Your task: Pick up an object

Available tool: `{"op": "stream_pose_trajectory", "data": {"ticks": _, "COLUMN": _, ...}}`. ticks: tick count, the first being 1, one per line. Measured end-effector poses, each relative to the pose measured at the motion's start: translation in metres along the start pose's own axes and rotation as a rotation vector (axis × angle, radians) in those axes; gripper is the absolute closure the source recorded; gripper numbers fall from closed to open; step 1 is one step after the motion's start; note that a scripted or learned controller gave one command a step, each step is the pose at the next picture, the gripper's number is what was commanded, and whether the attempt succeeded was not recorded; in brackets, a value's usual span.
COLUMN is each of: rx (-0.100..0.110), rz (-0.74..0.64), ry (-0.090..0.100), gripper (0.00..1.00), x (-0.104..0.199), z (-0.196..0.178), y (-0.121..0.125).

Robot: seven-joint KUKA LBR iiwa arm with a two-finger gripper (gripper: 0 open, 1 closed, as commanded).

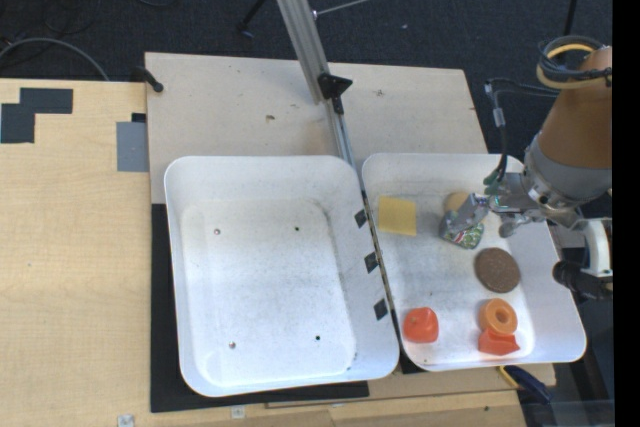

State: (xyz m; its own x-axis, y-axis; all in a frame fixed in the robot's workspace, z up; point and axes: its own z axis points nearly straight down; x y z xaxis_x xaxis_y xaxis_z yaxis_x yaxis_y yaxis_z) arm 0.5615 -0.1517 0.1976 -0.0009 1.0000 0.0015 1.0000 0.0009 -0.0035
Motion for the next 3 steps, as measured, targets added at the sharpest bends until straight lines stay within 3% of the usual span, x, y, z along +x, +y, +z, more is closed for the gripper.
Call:
{"op": "stream_pose_trajectory", "data": {"ticks": 1, "rx": -0.001, "rz": 0.002, "ry": 0.000, "gripper": 0.00, "x": 0.000, "z": 0.000, "y": 0.000}}
{"op": "stream_pose_trajectory", "data": {"ticks": 3, "rx": 0.005, "rz": 0.002, "ry": 0.001, "gripper": 0.00, "x": 0.010, "z": 0.105, "y": -0.002}}
